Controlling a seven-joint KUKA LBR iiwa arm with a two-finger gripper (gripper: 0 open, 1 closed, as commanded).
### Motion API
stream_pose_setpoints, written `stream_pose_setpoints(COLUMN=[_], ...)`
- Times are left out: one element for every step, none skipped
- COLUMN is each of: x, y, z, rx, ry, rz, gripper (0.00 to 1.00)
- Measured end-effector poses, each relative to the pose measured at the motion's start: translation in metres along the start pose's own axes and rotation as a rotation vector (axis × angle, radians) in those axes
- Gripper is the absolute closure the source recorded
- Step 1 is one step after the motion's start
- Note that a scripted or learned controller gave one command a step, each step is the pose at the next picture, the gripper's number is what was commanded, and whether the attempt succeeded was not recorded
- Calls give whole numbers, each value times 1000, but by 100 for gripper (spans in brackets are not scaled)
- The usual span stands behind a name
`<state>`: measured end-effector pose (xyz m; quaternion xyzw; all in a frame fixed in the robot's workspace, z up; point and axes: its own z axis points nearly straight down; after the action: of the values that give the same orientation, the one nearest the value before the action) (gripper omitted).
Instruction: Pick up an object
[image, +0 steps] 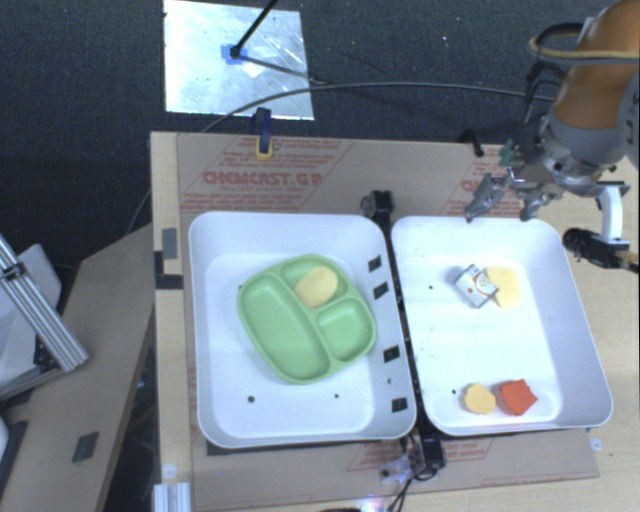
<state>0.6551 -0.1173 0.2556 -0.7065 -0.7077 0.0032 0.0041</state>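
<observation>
Camera view: carton (476, 285) long axis diagonal

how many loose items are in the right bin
4. In the right bin: a small grey-white box and a pale yellow piece touching it near the middle; an orange-yellow piece and a red block side by side near the front edge.

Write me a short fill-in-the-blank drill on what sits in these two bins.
1. The green divided plate lies in the ____ bin.
2. The yellow piece on that plate rests in one of its ____ compartments.
3. The red block lies beside an ____ piece near the right bin's front edge.
4. The gripper hovers over the right bin's ____ edge, its jaws open.

Missing words: left; small; orange; far
</observation>
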Motion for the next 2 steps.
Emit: stream_pose_setpoints(x=[0, -6], y=[2, 0], z=[-8, 52], rx=[-12, -7], ry=[-1, -2], rz=[-2, 1], gripper=[0, 0])
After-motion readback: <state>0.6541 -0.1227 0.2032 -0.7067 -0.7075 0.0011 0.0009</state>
